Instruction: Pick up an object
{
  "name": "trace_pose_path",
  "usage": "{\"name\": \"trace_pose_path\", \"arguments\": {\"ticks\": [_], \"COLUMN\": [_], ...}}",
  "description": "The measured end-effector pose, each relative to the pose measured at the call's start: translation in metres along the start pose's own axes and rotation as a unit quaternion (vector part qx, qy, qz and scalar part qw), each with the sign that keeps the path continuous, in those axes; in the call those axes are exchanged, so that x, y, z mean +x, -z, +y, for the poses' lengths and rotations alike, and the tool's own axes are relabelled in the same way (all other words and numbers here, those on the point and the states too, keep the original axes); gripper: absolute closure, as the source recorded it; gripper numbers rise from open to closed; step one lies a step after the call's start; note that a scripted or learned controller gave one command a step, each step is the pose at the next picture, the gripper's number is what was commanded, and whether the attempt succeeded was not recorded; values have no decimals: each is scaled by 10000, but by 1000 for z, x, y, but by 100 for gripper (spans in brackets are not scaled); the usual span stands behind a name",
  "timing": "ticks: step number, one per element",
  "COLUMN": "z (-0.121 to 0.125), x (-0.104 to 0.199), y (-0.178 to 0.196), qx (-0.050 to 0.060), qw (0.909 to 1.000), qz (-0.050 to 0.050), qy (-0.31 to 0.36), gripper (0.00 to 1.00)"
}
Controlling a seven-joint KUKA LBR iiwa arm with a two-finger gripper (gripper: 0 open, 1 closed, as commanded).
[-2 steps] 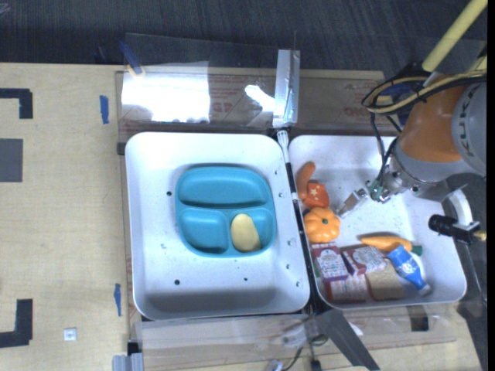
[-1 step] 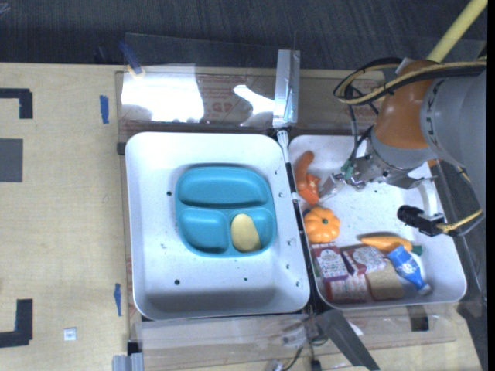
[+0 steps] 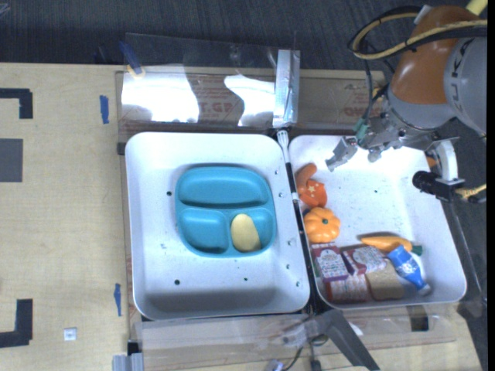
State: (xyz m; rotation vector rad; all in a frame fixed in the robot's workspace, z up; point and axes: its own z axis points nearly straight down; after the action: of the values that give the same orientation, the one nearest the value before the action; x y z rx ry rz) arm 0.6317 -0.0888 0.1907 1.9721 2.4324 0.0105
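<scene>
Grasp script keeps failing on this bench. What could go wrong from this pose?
1. The objects crowd the right bin: the small pumpkin touches the tomato and sits against the packets, so a descent may nudge neighbours.
2. The carrot lies on the packets beside the blue bottle; it may roll.
3. The gripper hovers off-target.

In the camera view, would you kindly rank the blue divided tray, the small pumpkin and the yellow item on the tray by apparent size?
1. Blue divided tray, by far the largest.
2. Small pumpkin.
3. Yellow item, close to the pumpkin in size, so this order is unsure.
</scene>
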Motion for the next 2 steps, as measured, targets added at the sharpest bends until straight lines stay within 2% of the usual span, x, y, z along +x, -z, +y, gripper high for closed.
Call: {"name": "trace_pose_path", "arguments": {"ticks": [1,2], "z": [-1,-1], "x": [1,1], "y": [6,5], "qx": [25,31], "qw": [10000,10000], "qz": [0,1], "qy": [6,7], "gripper": [100,0]}}
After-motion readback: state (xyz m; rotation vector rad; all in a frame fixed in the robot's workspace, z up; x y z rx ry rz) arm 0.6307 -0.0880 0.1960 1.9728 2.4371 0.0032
